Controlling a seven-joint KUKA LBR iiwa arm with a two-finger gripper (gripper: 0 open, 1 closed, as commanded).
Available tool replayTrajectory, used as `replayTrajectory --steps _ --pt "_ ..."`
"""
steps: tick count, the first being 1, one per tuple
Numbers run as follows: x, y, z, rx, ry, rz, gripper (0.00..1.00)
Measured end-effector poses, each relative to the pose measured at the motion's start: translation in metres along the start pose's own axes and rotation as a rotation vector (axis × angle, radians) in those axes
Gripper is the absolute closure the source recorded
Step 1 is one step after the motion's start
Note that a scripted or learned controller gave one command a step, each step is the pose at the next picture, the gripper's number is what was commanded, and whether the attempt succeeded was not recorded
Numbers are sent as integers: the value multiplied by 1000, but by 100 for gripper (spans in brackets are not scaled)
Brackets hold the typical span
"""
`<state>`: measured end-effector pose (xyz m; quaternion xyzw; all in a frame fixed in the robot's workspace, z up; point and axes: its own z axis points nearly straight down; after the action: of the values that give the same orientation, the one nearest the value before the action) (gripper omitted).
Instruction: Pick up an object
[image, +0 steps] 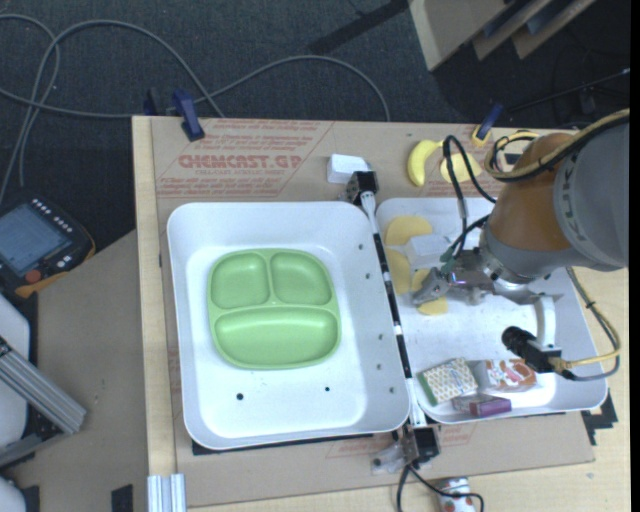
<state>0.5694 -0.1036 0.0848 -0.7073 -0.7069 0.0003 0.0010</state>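
**Nothing lifted yet: the arm is down among the yellow pieces**

Nothing is clear of the bins as far as I can see from here, so the pick looks not yet done. The grey arm with the orange band (545, 215) reaches in from the right and is bent low over the right-hand shallow white bin (580, 395). Its two-finger gripper (435, 288) sits down near the bin's left wall, right among a cluster of pale yellow, banana-like plastic pieces (405, 232).

One small yellow piece (433, 307) lies just under the gripper's tip, touching it or very nearly so. I cannot tell how far apart the fingers stand: the metal at the tip blurs together at this angle, and I cannot say whether the yellow piece is between them or only beside them. So I would not call it a grasp.

Other candidates lie in the near end of the same bin, well apart from the gripper: a small checkered box (447, 379), a red-and-white packet (512, 374) beside it, and a purple stick-shaped thing (482, 406) along the front rim. The left-hand white bin (195, 400) bears only a green three-compartment plastic tray (273, 308). A yellow banana-shaped toy (424, 160) rests on the bench outside the bins.

What is left, I judge, is the closing, if that is not done, and the whole lift.
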Motion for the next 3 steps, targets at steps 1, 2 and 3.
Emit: replayTrajectory --steps 1,2,3 --pt "1 22 0 -3 -1 -1 0" --pt "7 3 0 1 0 1 0" --pt "6 69 0 -3 -2 -2 0"
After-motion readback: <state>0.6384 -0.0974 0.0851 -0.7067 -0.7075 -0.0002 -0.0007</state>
